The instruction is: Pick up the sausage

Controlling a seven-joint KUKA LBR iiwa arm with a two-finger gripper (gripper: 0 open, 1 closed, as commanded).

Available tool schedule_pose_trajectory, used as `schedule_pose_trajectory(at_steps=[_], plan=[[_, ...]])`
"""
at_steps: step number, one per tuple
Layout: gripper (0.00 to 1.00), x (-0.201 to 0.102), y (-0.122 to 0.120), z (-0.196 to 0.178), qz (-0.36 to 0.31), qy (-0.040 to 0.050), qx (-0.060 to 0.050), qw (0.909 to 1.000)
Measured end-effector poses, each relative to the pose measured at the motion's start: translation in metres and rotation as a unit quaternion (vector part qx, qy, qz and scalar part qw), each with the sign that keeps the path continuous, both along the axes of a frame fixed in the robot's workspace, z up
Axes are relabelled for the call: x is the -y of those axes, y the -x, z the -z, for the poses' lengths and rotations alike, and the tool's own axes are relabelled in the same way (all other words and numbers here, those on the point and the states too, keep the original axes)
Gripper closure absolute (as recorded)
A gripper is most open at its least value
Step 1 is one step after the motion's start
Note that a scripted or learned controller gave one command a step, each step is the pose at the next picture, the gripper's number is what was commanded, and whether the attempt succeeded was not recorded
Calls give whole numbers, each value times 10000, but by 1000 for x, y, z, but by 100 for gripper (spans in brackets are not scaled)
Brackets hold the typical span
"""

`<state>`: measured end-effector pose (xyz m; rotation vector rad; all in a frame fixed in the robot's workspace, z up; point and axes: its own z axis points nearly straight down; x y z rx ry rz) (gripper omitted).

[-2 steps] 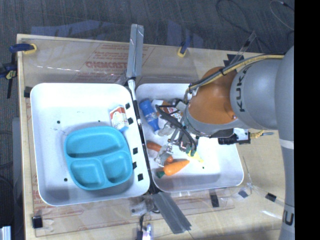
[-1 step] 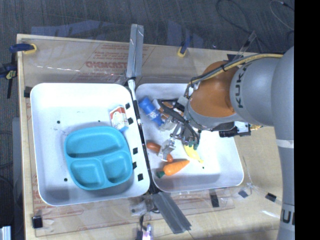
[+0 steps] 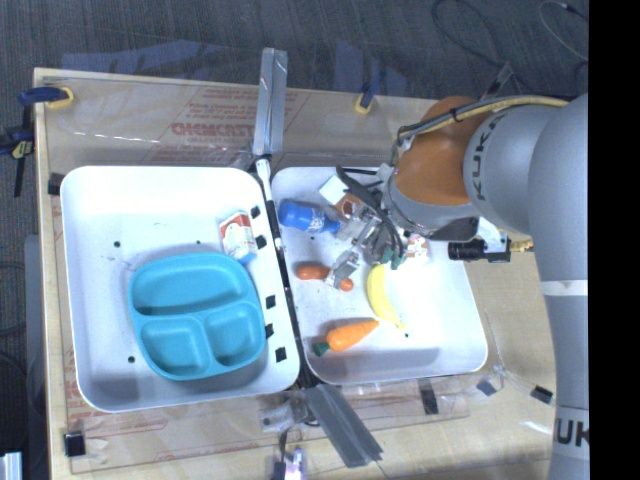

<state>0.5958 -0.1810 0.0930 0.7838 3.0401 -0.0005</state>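
Note:
The sausage (image 3: 314, 272), a short reddish-orange piece, lies on the floor of the right bin (image 3: 450, 353) near its left wall. My gripper (image 3: 352, 262) hangs low just over the sausage's right end, reaching in from the right under the orange-banded wrist (image 3: 432, 168). The gripper's metal tip hides part of the sausage's right end, where a bit of orange shows at the tip. Whether it touches the sausage is unclear.
In the right bin a blue bottle (image 3: 300, 215) lies behind the sausage, a banana (image 3: 381, 295) to its right and a carrot (image 3: 348, 335) in front. A brown can (image 3: 350, 206) sits by the wrist. The left bin holds a blue divided plate (image 3: 195, 313) and a small carton (image 3: 236, 236).

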Motion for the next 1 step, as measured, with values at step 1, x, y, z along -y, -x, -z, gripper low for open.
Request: schedule_pose_trajectory(at_steps=[1], plan=[[100, -1, -1, -11, -29, 4, 14, 10000]])
